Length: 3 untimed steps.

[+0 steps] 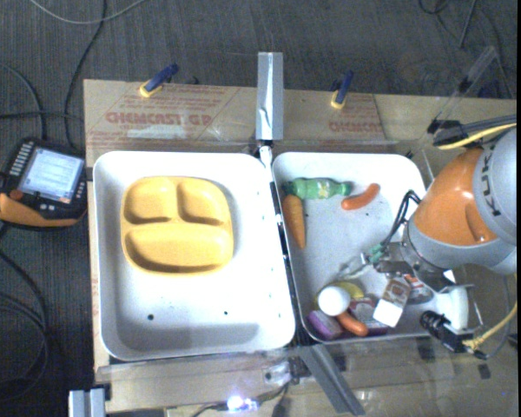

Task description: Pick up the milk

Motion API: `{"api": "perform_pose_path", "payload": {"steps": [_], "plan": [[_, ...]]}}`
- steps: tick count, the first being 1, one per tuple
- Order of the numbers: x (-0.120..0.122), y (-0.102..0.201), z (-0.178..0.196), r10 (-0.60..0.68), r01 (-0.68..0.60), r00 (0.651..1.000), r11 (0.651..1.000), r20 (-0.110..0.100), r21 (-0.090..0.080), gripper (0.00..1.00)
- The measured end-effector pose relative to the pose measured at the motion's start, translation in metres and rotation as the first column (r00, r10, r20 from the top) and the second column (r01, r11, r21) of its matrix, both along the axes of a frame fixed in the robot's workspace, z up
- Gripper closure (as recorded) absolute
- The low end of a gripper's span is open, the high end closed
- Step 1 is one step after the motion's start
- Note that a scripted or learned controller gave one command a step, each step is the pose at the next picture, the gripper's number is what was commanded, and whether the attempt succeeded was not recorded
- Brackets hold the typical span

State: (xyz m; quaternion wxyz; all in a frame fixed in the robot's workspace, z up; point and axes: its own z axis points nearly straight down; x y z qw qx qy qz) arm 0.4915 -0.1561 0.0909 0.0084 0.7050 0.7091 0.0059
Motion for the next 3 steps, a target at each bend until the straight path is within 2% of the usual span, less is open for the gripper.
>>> {"api": "perform_pose_path", "payload": {"steps": [1, 2, 3], "plan": [[0.003, -0.026, -0.001, 0.126, -0.126, 0.992, 0.992, -0.008, 0.030, 0.00], [0.003, -0.036, 0.009, 0.115, -0.115, 0.993, 0.993, -0.001, 0.007, 1.00], [0.005, -0.023, 0.008, 0.131, -0.131, 0.991, 0.991, -0.006, 0.028, 0.00]]}}
